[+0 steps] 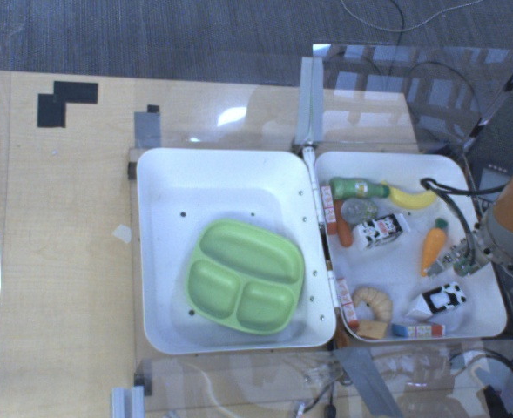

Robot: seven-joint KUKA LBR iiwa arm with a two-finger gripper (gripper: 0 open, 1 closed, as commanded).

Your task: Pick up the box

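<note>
Wooden bench (56,259) on grey carpet, two white bins. Left bin (165,190) holds a green divided tray (243,275) — bare floor around it. Right bin (491,316) crowded: box (382,230), cow-patterned, mid-bin beside a carrot (433,246). Gripper (462,258) at the right rim, empty — too blurred to read its opening; arm cut off.

One fixed camera looks down at a slant from above the pale wooden bench (56,233), taking in both shallow white bins (160,259) side by side.
</note>
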